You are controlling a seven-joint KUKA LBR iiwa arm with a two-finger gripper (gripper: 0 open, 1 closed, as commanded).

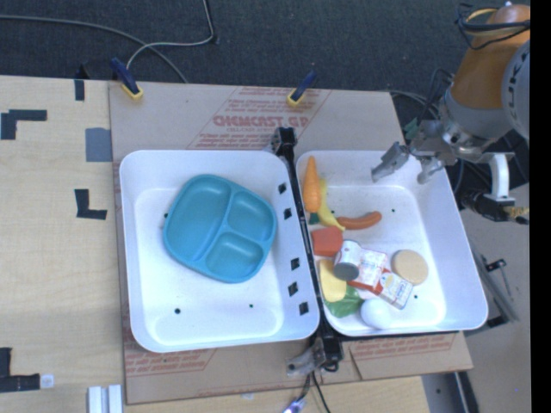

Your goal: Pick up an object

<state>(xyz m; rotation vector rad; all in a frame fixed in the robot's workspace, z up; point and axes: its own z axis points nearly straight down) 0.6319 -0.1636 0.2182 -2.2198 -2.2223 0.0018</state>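
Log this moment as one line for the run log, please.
gripper: open, above right bin's far edge, holding nothing | right bin: toy food pile untouched | left bin: blue tray | pick: not yet done

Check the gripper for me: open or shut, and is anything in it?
Open and holding nothing. The gripper hangs over the right bin's far edge, its two fingers spread apart with bare white bin floor between them.

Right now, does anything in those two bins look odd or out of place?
Nothing looks spilled or broken. The blue plate lies askew, alone in the left bin, while the toy food is heaped against the right bin's left wall.
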